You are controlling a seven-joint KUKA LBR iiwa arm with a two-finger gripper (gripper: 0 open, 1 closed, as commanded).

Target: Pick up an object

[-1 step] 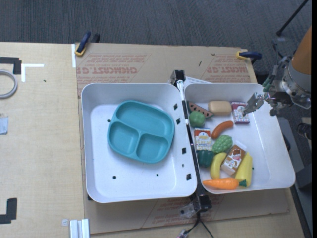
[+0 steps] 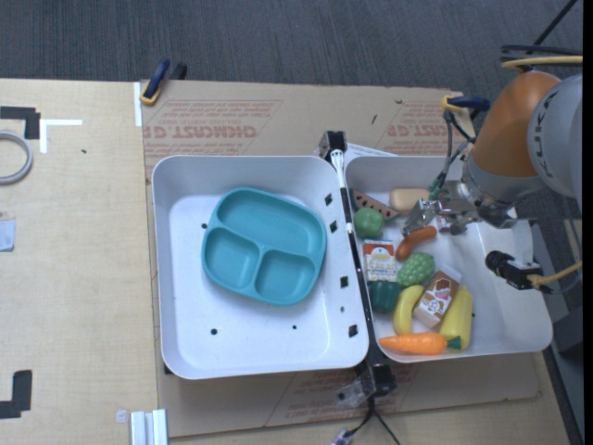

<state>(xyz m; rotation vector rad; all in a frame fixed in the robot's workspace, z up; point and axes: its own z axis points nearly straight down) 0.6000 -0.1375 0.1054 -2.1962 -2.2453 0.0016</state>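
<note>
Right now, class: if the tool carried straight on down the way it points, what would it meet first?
Most likely the red sausage lying right beneath the tool in the right bin, though depth is hard to judge from this slanted view.

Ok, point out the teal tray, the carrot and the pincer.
tray [image 2: 264, 247]: camera view, on the ridge between its compartments.
carrot [image 2: 413, 344]: camera view, mid-body, at the right bin's near edge.
pincer [image 2: 428, 213]: camera view, its tip above the sausage.
</note>
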